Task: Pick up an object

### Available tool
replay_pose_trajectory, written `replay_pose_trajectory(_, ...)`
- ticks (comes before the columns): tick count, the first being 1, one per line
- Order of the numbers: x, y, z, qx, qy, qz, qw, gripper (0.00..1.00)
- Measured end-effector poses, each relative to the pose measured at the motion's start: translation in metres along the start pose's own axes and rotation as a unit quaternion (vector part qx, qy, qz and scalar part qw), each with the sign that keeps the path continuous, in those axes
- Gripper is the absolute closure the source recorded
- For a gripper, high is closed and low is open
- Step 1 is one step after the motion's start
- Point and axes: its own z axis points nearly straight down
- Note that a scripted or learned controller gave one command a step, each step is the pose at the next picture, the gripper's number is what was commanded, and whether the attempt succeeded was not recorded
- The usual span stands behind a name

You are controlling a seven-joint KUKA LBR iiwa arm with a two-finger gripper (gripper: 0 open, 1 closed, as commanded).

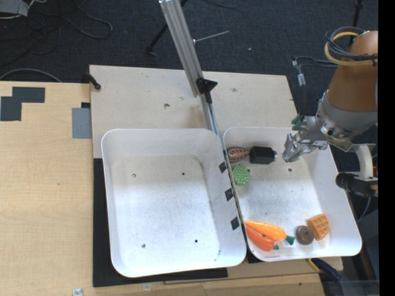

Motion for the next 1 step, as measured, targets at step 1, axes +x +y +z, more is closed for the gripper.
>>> replay_pose_trajectory(1, 0.0531, -0.0156, -0.0031, 0.000, 0.000, 0.000, 1.0000, 1.00)
